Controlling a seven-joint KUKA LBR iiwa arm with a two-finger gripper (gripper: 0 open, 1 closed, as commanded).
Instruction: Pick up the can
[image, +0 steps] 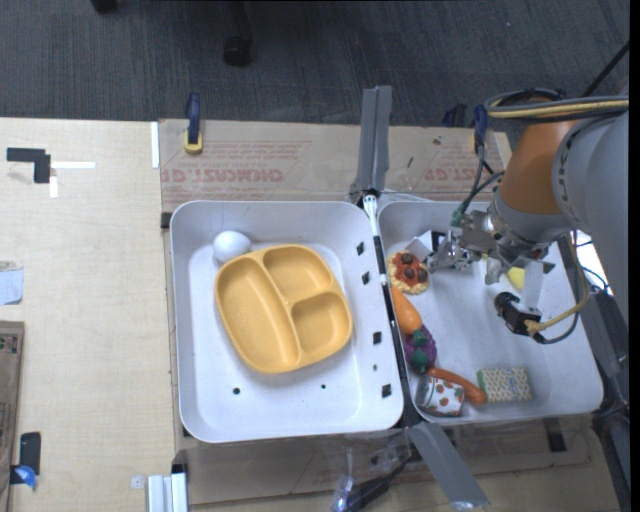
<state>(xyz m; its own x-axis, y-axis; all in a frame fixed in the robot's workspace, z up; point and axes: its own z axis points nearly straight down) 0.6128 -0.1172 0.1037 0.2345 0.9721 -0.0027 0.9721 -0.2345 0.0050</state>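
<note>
**Two bins, arm working over the right one**

You are looking down on two shallow white bins sitting side by side at the centre of the frame. The left white bin (200, 400) is holding a yellow plastic plate with three compartments (284, 306), lying near its middle, and a small white ball (231, 243) is resting just off the plate's upper left edge, close to the bin's upper left corner.

The right white bin (560, 385) is carrying the clutter. Along its left wall, from top to bottom, you are seeing a small round toy pizza with red toppings (410, 271), an orange toy carrot (406, 311), a dark purple bunch of toy grapes (421, 347), and then the short can with a white and red label (441, 396), lying in the lower left corner of this bin. A second orange carrot-like piece (462, 385) is lying across the can's upper right edge, touching it. Just to the right of that, a pale rectangular sponge-like block with a green speckled pattern (504, 383) is sitting near the bin's lower edge.

The grey arm with its orange band (535, 165) is reaching in from the upper right, and its gripper (452, 250) is hovering over the upper part of the right bin, near the pizza and well apart from the can. You cannot tell from this view how the gripper is set.
</note>
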